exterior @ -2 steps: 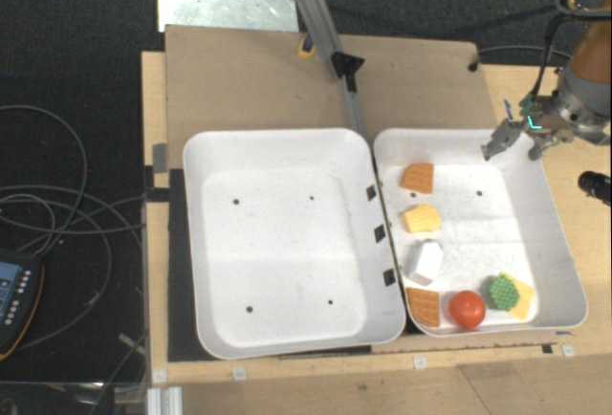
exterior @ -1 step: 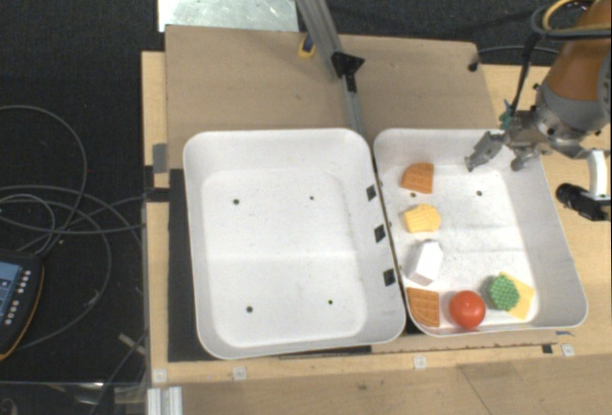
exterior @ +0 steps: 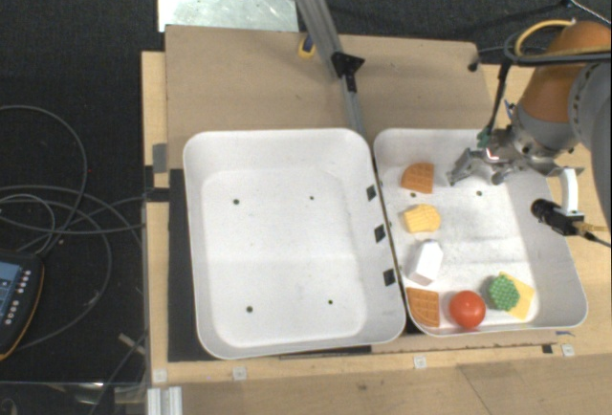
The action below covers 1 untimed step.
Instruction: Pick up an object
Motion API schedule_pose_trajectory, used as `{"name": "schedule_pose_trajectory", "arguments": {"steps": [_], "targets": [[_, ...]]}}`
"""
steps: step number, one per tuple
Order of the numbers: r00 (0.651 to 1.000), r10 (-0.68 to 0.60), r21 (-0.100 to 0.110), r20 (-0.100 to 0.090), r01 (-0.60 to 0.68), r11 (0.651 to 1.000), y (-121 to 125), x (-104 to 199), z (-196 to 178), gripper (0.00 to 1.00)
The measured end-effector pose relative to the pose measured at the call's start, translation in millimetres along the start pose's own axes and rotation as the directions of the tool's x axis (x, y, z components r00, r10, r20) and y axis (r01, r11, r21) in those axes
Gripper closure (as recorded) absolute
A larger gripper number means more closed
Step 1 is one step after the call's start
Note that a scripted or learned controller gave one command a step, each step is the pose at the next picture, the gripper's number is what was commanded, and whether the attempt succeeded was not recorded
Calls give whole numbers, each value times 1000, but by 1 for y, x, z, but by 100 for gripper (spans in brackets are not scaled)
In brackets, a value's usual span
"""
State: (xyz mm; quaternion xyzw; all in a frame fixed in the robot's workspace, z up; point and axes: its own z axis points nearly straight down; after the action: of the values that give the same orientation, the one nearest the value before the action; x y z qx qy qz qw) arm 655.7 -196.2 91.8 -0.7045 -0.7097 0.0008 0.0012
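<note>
My gripper (exterior: pixel 478 171) hangs over the back of the right bin (exterior: pixel 566 281), open, with nothing between its fingers. An orange cracker-like piece (exterior: pixel 417 178) lies just left of it. Further forward along the bin's left side lie a yellow wedge (exterior: pixel 422 218), a white block (exterior: pixel 426 261) and an orange waffle piece (exterior: pixel 423 306). At the front sit a red tomato (exterior: pixel 467 309) and a green bumpy piece (exterior: pixel 502 290) resting on a yellow one (exterior: pixel 522 299).
The left bin (exterior: pixel 196 212) stands beside the right one, joined by black clips (exterior: pixel 379 232). A grey slanted pole (exterior: pixel 316 2) crosses the back of the bench. Cables lie on the floor at left.
</note>
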Motion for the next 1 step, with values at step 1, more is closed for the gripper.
{"name": "schedule_pose_trajectory", "arguments": {"steps": [1], "targets": [[1000, 1, -5, 2, -1, 1000, 1, 0, 0, 0]]}}
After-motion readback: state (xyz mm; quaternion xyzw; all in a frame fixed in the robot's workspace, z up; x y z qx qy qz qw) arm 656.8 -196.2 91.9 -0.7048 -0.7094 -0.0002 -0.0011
